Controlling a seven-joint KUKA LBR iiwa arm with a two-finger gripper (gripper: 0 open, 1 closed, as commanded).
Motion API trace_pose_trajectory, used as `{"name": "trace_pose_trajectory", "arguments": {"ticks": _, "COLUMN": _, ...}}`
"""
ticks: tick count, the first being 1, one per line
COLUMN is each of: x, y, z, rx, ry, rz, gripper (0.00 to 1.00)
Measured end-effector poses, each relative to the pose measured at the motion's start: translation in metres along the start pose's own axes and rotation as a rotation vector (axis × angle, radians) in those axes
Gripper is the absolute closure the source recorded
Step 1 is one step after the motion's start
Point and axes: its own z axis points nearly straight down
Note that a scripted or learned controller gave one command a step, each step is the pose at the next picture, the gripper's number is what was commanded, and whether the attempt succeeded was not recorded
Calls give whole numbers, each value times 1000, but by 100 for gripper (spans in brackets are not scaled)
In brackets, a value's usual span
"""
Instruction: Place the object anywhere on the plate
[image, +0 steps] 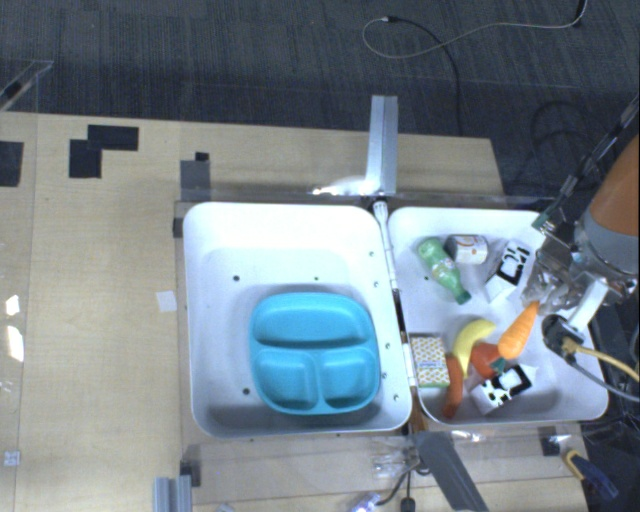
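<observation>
A pale wooden bench (100, 330) carries two shallow white bins side by side, touching along a metal divider. The left bin (215, 240) and the right bin (590, 400) sit toward the bench's right part. Black tape marks (103, 145) lie on the bench at its far left. A small pale tag (165, 300) lies on the wood just left of the left bin. Beyond the bench's far edge is dark carpet (250, 50).

The left bin (215, 300) lies open around the blue plate (314, 350), whereas the right bin (580, 395) is crowded with a green bottle (443, 268), a small can (467, 248), a banana (472, 337), a carrot (518, 331) and a patterned box (430, 361) near the divider (392, 290).
</observation>
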Motion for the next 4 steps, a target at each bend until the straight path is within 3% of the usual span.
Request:
{"name": "trace_pose_trajectory", "arguments": {"ticks": 1, "x": 66, "y": -52, "z": 32, "rx": 1, "ry": 2, "rz": -73, "gripper": 100}}
{"name": "trace_pose_trajectory", "arguments": {"ticks": 2, "x": 117, "y": -96, "z": 30, "rx": -6, "ry": 2, "rz": -202, "gripper": 100}}
{"name": "trace_pose_trajectory", "arguments": {"ticks": 3, "x": 118, "y": -98, "z": 31, "rx": -1, "ry": 3, "rz": -203, "gripper": 0}}
{"name": "trace_pose_trajectory", "arguments": {"ticks": 4, "x": 120, "y": -96, "z": 21, "rx": -4, "ry": 5, "rz": -206, "gripper": 100}}
